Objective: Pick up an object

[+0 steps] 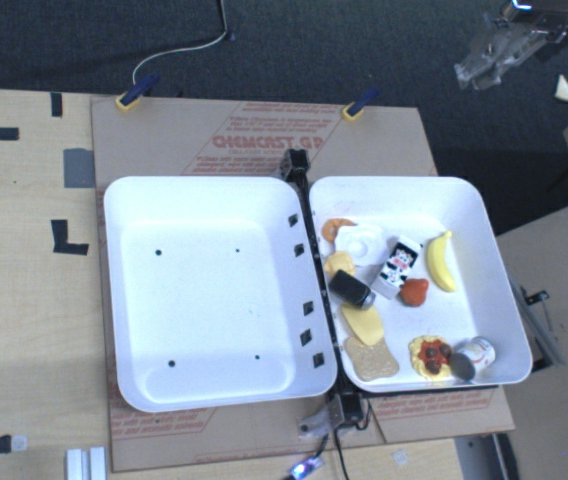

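The right bin point(484, 230) holds several toy food items: a yellow banana point(441, 261), a red strawberry point(415, 291), a black-and-white carton point(398, 265), a black cylinder point(351, 289), a yellow cheese wedge point(364, 323), a slice of toast point(372, 359), a small pizza point(429, 355) and a silver can point(475, 354). My gripper point(479, 68) hangs high at the top right, over the dark floor beyond the bench and well away from both bins. It looks blurred, and nothing shows between its fingers.
The left bin point(204, 288) lies beside the right one, joined by a black hinge strip point(309, 268). Both rest on a cardboard sheet point(254, 143) held by blue and yellow clamps point(136, 92). A white cable point(214, 28) runs across the dark floor.
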